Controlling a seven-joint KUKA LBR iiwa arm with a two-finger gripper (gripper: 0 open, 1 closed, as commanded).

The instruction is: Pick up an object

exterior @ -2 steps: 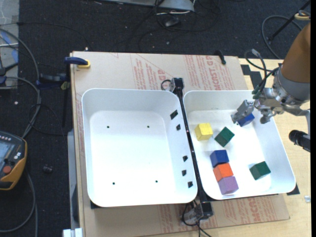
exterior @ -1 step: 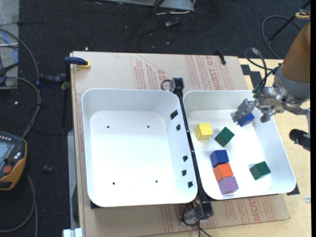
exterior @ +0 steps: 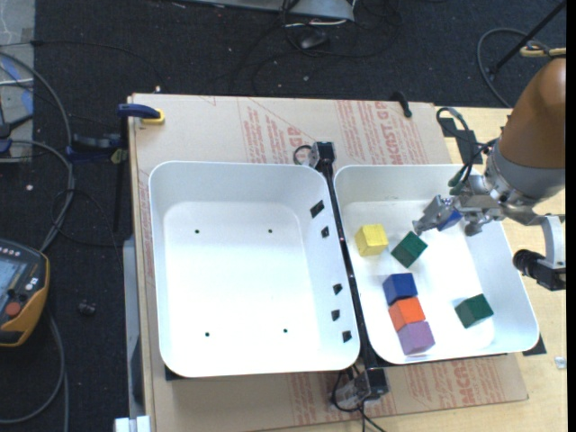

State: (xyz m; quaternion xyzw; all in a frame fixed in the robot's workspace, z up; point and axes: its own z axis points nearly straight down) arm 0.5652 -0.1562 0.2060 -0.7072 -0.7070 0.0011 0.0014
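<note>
1. The left bin (exterior: 171, 241) fills the middle of the frame, and the right bin (exterior: 517, 318) sits just beside it.
2. The arm (exterior: 540, 124) enters at the upper right.
3. Its gripper (exterior: 438, 217) hovers above the right bin; whether it is open or closed, I cannot tell.
4. Six blocks lie unlifted: yellow block (exterior: 372, 238), green block (exterior: 409, 248) nearest the gripper, blue block (exterior: 400, 287), orange block (exterior: 406, 310), purple block (exterior: 416, 336), second green block (exterior: 473, 310). The pick seems not yet done.

Yellow cube (exterior: 372, 238), orange cube (exterior: 407, 311), white bins (exterior: 171, 241)

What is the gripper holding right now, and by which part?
Nothing visibly. The gripper hovers over the right bin, just above the nearer green block, with no block between its fingers.
</note>
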